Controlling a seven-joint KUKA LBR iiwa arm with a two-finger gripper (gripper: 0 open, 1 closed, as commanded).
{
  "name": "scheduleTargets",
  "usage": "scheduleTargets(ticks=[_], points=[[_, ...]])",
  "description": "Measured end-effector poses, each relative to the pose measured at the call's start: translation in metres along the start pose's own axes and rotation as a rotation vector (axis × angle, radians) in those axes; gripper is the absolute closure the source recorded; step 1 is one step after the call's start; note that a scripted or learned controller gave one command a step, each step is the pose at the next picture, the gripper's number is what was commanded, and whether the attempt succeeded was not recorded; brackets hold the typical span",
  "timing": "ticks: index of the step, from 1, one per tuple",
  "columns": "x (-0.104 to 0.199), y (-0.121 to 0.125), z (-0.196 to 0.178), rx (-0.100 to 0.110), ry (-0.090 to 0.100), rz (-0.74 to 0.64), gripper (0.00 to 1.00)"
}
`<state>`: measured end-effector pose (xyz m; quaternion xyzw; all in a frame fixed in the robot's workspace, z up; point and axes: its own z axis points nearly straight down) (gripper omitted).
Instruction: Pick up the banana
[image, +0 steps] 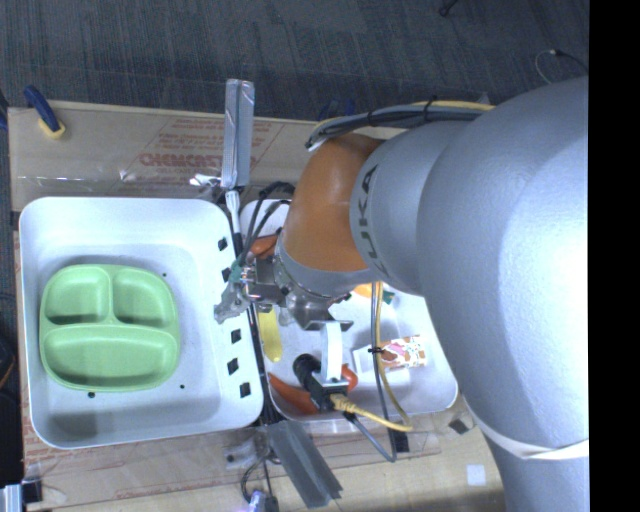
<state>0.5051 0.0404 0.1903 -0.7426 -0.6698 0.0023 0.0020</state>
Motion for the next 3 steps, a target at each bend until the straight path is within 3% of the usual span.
scheduleTargets(ticks=[1,2,3], points=[[0.0,0.0,0.0,0.0,0.0,0.0,0.0],[-0.073,0.013,-0.001,-0.003,0.0,-0.004,0.0],[0.039,-0.001,-0.001,-0.004,0.0,-0.057,0.0]])
